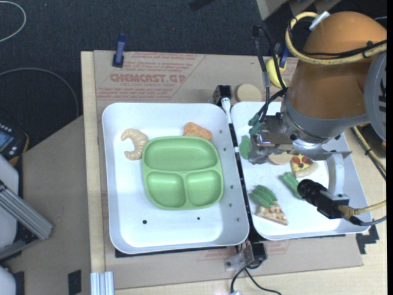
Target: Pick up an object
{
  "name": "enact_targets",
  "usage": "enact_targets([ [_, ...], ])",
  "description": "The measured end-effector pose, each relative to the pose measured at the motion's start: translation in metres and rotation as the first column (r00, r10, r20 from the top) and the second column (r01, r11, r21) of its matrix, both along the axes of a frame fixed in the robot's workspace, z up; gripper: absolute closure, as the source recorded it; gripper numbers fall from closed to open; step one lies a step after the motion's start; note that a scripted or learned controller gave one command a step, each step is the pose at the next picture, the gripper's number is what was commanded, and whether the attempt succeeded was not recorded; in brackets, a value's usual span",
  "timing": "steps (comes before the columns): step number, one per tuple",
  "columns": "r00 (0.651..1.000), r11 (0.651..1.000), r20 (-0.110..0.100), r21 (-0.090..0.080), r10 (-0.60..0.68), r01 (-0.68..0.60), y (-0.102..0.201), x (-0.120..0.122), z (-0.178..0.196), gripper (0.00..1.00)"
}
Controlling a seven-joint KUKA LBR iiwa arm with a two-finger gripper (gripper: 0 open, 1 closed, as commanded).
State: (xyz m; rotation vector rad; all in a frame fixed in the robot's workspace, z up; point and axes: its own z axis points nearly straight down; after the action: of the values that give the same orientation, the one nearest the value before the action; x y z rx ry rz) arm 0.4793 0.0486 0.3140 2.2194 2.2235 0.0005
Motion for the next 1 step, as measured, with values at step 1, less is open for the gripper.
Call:
enact_targets([
  [1,1.0,1.0,-0.004,0.0,-0.004,0.004,-0.0161,-0.0001,-0.0124,1.0],
])
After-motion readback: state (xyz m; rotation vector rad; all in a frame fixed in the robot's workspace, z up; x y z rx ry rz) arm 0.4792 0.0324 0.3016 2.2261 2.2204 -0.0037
